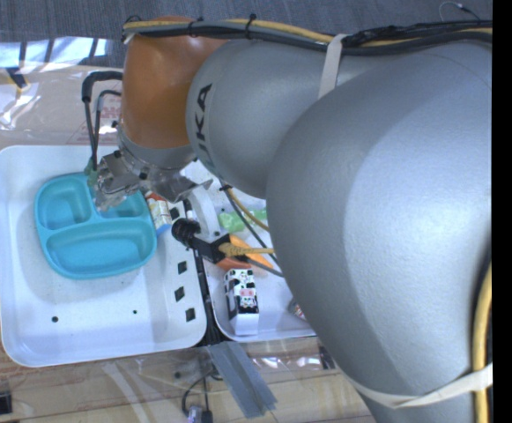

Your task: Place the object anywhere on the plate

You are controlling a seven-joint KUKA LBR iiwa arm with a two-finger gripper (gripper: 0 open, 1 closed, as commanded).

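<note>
A blue divided plate [92, 227] lies in the left white bin [26, 324]. My gripper [110, 186] hangs over the plate's upper right compartment, under the orange band of the arm [159, 77]. The metal fingers blur together against the plate. I cannot make out any object between them.
The right bin [269, 329] holds a small white carton with black cow spots [242, 300], an orange piece [242, 258] and a green piece [231, 222], partly hidden by the arm. A small bottle-like item [159, 211] sits at the plate's right edge. The arm's grey bulk covers the right half.
</note>
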